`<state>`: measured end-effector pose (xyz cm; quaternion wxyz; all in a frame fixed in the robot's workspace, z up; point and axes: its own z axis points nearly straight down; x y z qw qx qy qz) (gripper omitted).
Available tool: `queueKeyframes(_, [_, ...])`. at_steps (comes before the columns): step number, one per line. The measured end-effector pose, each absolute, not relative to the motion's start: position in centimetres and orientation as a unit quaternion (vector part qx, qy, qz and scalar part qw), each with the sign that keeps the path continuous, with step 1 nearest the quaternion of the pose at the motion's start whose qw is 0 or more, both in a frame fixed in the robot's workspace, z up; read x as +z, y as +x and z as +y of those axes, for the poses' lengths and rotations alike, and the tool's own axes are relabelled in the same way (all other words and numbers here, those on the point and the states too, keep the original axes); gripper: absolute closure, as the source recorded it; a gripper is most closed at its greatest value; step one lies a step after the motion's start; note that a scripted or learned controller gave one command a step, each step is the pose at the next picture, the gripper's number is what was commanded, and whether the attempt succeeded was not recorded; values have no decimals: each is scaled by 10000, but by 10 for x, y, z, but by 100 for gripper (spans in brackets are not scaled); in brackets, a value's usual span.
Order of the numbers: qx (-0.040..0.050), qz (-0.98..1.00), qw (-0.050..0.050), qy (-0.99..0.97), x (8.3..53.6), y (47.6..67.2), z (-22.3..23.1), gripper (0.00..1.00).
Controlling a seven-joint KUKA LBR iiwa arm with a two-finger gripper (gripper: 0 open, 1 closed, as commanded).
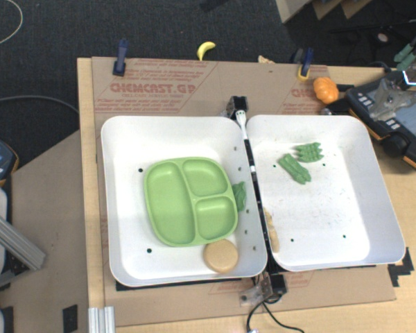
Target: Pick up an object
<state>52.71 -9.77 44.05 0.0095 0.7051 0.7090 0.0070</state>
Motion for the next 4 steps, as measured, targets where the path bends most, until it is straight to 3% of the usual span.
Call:
queueKeyframes(1, [-2, 7095, -17, 7047, 423, 518, -40, 100])
queueKeyframes(2, [-14, 7104, -28, 7037, 384, 529, 40, 100])
queueKeyframes(3, [-43, 7095, -47, 7047, 289, 510, 102, 100])
queueKeyframes(4, [93, 7079, 56, 7062, 499, 521, 112, 100])
